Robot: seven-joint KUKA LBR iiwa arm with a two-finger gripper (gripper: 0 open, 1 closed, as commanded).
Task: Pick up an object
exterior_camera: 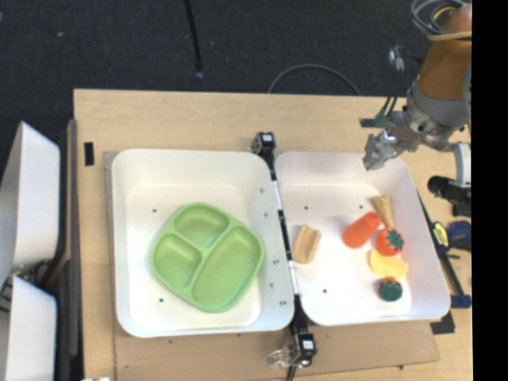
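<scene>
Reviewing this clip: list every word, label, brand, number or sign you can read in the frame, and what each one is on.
None can be read.
Green divided plate: plain, no print.
The two white bins: unmarked apart from small dark dots.
Toy foods, including the orange piece and tan block: no lettering.
Gripper and arm: any markings are too small and blurred to tell.

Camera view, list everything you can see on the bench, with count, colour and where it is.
Bins: two, white, side by side on bench.
Divided plate: one, green, left bin.
Block: one, tan, right bin near the divider.
Toy foods: cluster, orange, red, yellow, green, tan, right bin's right side.
Clips: two, black, at the bins' join.
Arm: one, grey with orange band, upper right.
Gripper: one, above right bin's far edge.
</scene>
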